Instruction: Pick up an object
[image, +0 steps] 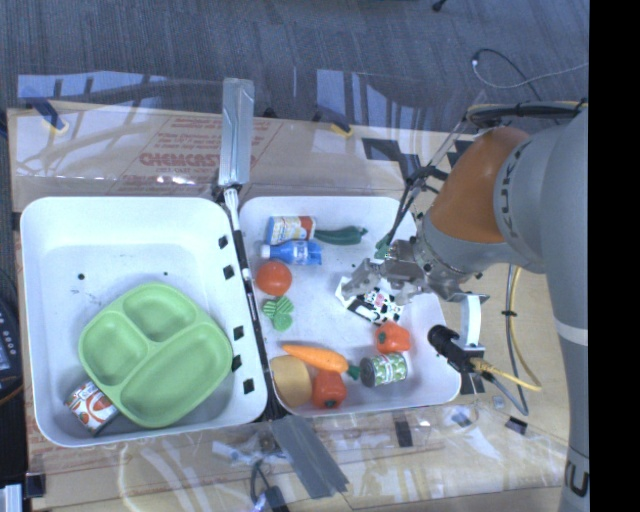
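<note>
Two shallow white bins side by side on the bench: left bin (40, 300), right bin (420, 215).

In the left bin, toward its front edge: a light green plastic divided plate (155, 355) with three compartments. Tucked at the front left corner, touching the plate's edge: a small red-and-white can (88, 408) lying on its side.

In the right bin, near the back edge: a small bottle with a red cap and yellow label (290, 229), lying flat; just in front of it, a blue-and-white bottle (293, 253), also flat. Beside these, toward the right: a dark green toy pepper (342, 236). Along the left wall: a round orange-red toy tomato (274, 278), then a small green ridged toy (281, 313) just in front of it. Toward the front edge: an orange toy carrot (313, 356), a tan round toy (290, 380) at the front left corner, a red toy pepper (329, 390) touching it, and a small green-labelled can (386, 369) lying flat. Near the right wall: a small red toy (393, 337).

Over the middle of the right bin: grey two-finger gripper (368, 288), lowered, right at a black-and-white spotted toy cow (376, 305). Cannot tell whether the jaws are open or closed, nor whether the cow is between them.
</note>
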